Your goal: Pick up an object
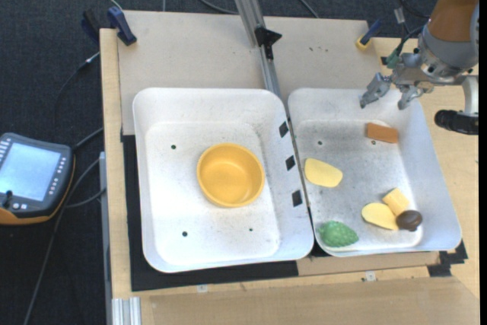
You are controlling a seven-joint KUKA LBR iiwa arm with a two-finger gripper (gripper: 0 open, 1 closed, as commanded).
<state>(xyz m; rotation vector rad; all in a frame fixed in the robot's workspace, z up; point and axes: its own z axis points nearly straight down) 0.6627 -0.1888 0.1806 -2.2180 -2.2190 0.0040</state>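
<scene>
Wooden bench (190,49) first, with the left bin (152,164) and the right bin (434,186) side by side on it. Little risk from the bench itself; more from the right bin's raised far rim, directly under the grey and orange arm (453,19). Likely to clip that rim on a straight descent from here, and to tilt or shove the bin.

Hanging over the far right corner of the right bin: the gripper (386,99), fingers (371,95) spread apart, nothing between them.

In the left bin, alone and well apart from the gripper: the yellow bowl (230,175). Probably too wide for those fingers except at the rim, and apt to tip or slide on a rim pinch.

In the right bin, nearest the gripper: the orange block (382,133), just below it and close to the far wall. Probably the easiest catch, yet easy to push against the wall or to close beside.

Mid-bin: the yellow slice (323,173), flat; prone to fingertips scraping over it.

At the near edge: the green lump (337,234), soft-looking, hard against the wall.

Near right corner: the yellow wedge (378,215), yellow cylinder (396,200) and brown ball (409,220), touching or nearly so. Risk of nudging one while closing on another, and of the ball rolling off.
</scene>
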